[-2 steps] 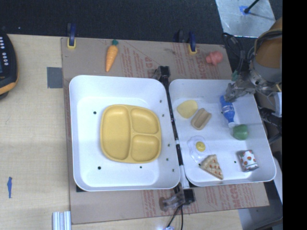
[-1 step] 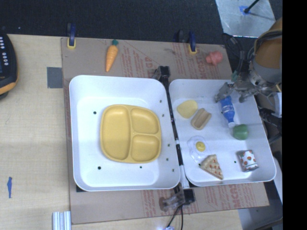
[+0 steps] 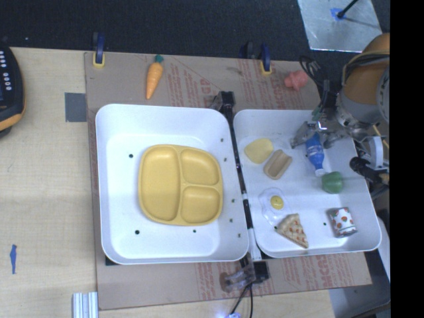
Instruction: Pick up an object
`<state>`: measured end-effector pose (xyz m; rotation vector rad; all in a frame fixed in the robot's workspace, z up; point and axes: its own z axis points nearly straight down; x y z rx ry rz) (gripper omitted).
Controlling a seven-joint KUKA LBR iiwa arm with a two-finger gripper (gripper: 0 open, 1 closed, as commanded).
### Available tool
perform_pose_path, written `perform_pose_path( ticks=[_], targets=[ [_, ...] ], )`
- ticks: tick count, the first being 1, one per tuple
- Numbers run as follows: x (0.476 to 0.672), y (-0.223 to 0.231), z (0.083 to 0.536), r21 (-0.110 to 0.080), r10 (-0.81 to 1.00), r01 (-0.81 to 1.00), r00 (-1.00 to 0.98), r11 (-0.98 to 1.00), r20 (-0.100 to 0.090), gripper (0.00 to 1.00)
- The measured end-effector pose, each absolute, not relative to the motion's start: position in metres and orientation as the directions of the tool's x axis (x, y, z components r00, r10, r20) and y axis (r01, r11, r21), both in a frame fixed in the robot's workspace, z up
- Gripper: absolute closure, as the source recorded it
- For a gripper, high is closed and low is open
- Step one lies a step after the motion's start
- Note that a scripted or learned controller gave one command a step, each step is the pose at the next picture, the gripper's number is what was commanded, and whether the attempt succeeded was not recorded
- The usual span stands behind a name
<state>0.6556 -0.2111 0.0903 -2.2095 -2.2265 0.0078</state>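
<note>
End effector [image 3: 317,132]: low over the right bin's [image 3: 371,244] far part, near the rim; whether it is released or clenched cannot be told.
Tube [image 3: 316,156]: blue and white, lying just beneath the end effector, apparently touching it, cap end toward the green ball [image 3: 332,182].
Neighbours: yellow block [image 3: 258,150] and bun [image 3: 277,164] to the tube's left; can [image 3: 342,221] and pizza slice [image 3: 292,230] near the bin's near edge.
Open room: bare floor around the yellow tray [image 3: 179,183] in the left bin [image 3: 112,177].
Bench [image 3: 46,177]: carrot [image 3: 154,76] beyond the bins.
</note>
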Motion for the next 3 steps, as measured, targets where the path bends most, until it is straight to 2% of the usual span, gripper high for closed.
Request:
perform_pose_path(
  ticks=[1,2,3],
  targets=[
    [0.657,-0.212,0.103,-0.005,1.0,1.0,-0.011,0.011,-0.001,1.0],
    [0.659,-0.143,0.16,0.003,1.0,1.0,-0.011,0.011,0.001,1.0],
    [0.658,-0.07,0.195,0.002,1.0,1.0,-0.012,0.012,0.001,1.0]
  ],
)
